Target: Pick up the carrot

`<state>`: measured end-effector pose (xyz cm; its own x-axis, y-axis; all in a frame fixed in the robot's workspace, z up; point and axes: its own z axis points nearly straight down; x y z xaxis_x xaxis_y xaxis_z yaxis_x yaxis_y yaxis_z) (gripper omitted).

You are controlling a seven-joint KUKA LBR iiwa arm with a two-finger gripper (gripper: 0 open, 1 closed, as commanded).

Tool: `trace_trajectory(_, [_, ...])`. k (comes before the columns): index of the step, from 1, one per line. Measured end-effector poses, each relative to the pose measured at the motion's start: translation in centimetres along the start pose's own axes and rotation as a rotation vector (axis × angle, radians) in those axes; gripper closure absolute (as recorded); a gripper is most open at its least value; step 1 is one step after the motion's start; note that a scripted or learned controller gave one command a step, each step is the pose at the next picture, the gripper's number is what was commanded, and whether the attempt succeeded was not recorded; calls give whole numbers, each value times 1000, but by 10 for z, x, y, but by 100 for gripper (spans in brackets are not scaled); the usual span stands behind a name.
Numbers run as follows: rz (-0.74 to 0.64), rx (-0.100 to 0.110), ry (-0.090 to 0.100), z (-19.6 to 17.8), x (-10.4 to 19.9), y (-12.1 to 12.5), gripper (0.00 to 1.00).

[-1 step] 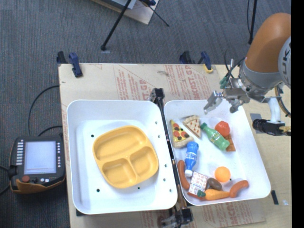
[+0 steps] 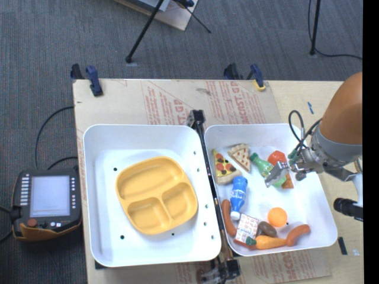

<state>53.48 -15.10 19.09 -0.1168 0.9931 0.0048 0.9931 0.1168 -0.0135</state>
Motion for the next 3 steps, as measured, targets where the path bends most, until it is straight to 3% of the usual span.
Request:
trace_trajectory(1, [116,-7,2,108,3,-51,0])
trace_trajectory(2, [126,-3,4,100,1,-51,100])
trace_trajectory(3, [28,-12,1,5,108,-44,100])
